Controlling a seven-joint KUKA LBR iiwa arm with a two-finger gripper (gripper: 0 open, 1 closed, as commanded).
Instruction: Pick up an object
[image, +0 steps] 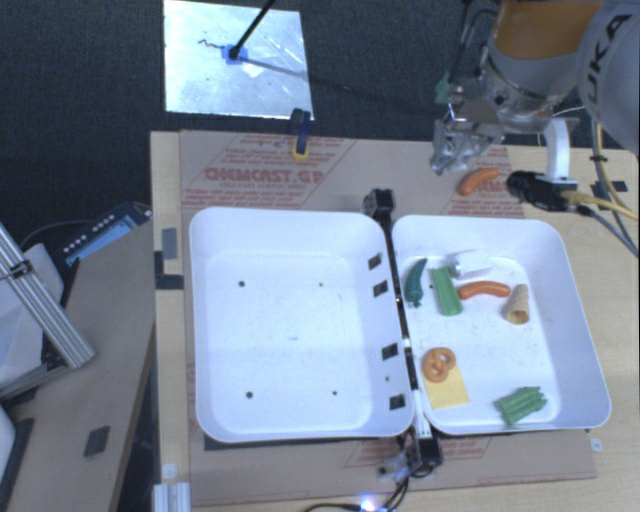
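Note:
My gripper (456, 157) hangs above the cardboard just behind the right bin (580, 330), outside its rim. An orange sausage (478, 181) lies on the cardboard right beside the gripper, to its lower right; nothing shows as held. Inside the right bin lie a dark green pepper (415, 281), a green cucumber piece (445, 291), a white piece (468, 264), a second orange sausage (484, 291), a tan cone (516, 304), a pretzel (437, 363) on a yellow slice (449, 391), and a green bean bundle (521, 403).
The left bin (215, 300) sits beside the right one, joined by a black hinge strip (392, 300). A blue-and-yellow clamp (299, 135) stands on the cardboard at the back. A shiny sheet (200, 60) lies behind it.

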